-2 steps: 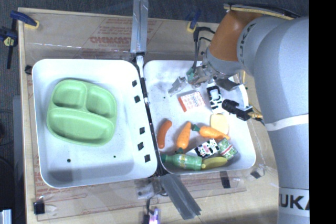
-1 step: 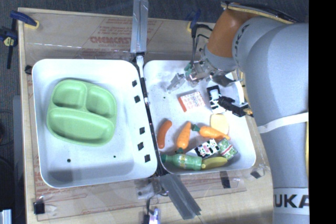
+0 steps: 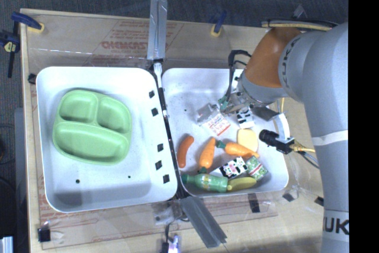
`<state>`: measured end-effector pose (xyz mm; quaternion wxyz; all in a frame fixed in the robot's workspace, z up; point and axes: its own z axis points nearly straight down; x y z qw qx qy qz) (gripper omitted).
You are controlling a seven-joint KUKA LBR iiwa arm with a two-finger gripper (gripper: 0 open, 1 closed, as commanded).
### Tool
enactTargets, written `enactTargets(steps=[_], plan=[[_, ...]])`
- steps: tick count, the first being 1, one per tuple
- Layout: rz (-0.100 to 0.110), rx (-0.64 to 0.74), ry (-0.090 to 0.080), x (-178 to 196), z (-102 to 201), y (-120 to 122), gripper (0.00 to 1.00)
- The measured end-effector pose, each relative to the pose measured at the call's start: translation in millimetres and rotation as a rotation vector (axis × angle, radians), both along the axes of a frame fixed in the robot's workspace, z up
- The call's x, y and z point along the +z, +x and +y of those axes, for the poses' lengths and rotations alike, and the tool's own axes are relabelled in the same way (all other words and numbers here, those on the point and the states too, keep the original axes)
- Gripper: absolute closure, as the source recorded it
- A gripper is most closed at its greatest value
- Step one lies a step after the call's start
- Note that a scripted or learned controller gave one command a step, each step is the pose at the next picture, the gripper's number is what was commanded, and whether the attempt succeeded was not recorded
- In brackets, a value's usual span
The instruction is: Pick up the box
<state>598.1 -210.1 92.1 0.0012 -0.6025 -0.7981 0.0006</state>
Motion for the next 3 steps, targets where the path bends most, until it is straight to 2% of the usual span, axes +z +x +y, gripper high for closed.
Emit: enactTargets(steps=[1, 2, 3], plan=[[0.001, 0.004, 0.0, 10.0, -0.1, 0.3, 1.0], [-0.002, -0.053, -0.001, 105.1, 46.1, 14.4, 1.0], [-0.003, 0.038, -0.002, 203.8, 63.6, -16.3, 1.0]])
